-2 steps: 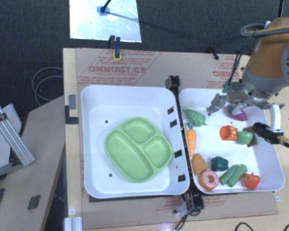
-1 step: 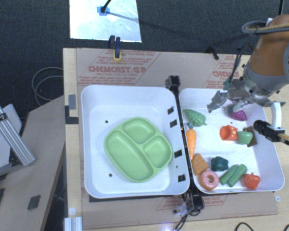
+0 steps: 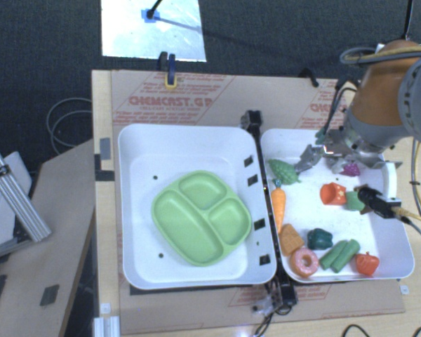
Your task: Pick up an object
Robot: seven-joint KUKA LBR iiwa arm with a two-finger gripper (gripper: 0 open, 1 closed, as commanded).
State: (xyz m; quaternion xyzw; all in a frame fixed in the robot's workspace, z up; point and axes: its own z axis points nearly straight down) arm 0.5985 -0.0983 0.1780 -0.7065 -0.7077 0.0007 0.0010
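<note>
The right bin point(image 3: 400, 258) holds several toy foods. A green leafy piece point(image 3: 284, 172) lies at its back left, with an orange carrot point(image 3: 278, 202) just in front of it. A red-orange pepper point(image 3: 331, 194), a green piece point(image 3: 354, 201) and purple grapes point(image 3: 350, 168) sit mid-bin. Along the front lie a tan bread piece point(image 3: 290, 239), a dark green vegetable point(image 3: 320, 239), a pink donut point(image 3: 305, 262), a green pickle point(image 3: 340, 253) and a red tomato point(image 3: 367, 263). My gripper point(image 3: 321, 153) hangs over the back of this bin, between the leafy piece and the grapes. Nothing shows in its grasp.
The left bin point(image 3: 137, 153) carries a light green divided plate point(image 3: 201, 217). A black divider with clips point(image 3: 261, 188) runs between the bins. The arm's orange band point(image 3: 386, 83) and grey wrist loom over the right bin's back right corner. Cables point(image 3: 407, 220) trail on the right.
</note>
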